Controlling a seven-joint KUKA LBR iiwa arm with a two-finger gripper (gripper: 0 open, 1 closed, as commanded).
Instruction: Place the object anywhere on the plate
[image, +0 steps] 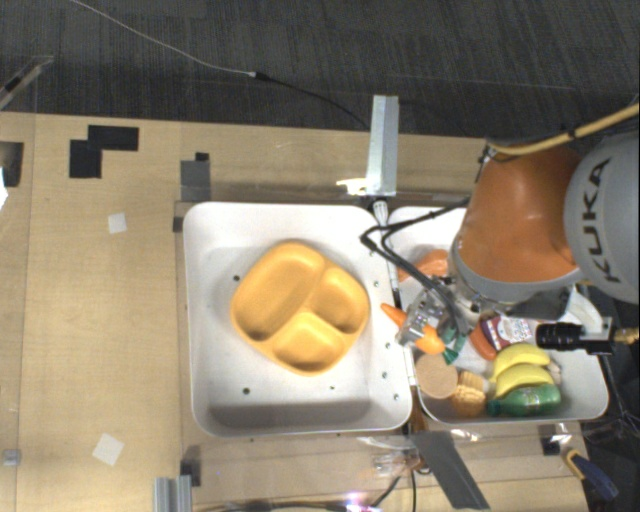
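A yellow divided plate (298, 305) is being held by the left bin (210, 400). Bananas (522, 366), a carrot (412, 326) and other toy food are being crowded into the right bin (590, 400) under the gripper (432, 322).

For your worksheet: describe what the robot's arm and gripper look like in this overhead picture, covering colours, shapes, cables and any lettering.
The bulky rounded arm has a broad orange band above a grey wrist collar, and a grey casing at the right bears black KUKA lettering. A yellowish cable runs over its top, and thin black cables loop near the wrist. The small dark metal gripper looks cluttered with fittings and wires.
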